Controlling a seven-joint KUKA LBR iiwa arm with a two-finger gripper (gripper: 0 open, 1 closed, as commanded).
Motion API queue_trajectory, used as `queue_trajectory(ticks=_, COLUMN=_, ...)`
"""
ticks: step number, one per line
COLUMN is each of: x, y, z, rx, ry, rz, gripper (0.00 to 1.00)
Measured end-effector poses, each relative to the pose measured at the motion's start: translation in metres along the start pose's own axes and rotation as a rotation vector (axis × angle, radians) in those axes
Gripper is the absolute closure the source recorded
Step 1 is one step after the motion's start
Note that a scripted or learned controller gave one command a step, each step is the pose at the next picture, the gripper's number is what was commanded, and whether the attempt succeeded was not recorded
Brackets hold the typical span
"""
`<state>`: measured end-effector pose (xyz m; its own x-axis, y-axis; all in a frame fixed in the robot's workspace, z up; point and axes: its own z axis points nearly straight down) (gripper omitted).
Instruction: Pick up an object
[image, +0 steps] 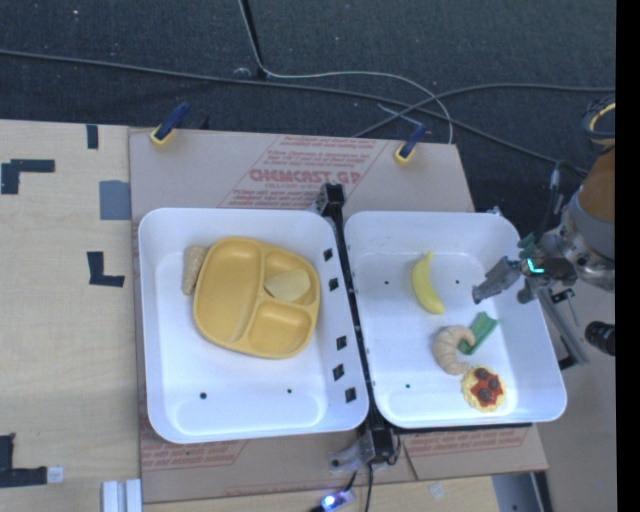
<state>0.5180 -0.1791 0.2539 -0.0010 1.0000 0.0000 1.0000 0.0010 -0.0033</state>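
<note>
Cardboard (300, 170) on pale bench (60, 340); dark carpet (130, 50) behind; jaws' state unclear, seemingly holding nothing.

Even bright light, slight softness

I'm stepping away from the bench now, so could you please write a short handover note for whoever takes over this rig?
Gripper: over the right bin's right side, nothing seen held.
Right bin: banana, croissant with a green piece against it, small pizza-like toy near the front corner.
Left bin: yellow divided plate with a pale slice in a compartment, bread-like piece at its left edge.
Done: no pick yet.
Left: grasp and lift one object; the green piece looks nearest.
</note>
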Motion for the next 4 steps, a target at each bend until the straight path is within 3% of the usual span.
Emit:
queue_trajectory(ticks=1, x=0.000, y=0.001, z=-0.001, rx=-0.002, ry=-0.001, rz=0.000, gripper=0.00)
queue_trajectory(ticks=3, x=-0.004, y=-0.008, z=0.123, rx=0.004, ry=0.002, rz=0.000, gripper=0.00)
queue_trajectory(ticks=4, x=-0.005, y=-0.007, z=0.169, rx=-0.005, ry=-0.005, rz=0.001, gripper=0.00)
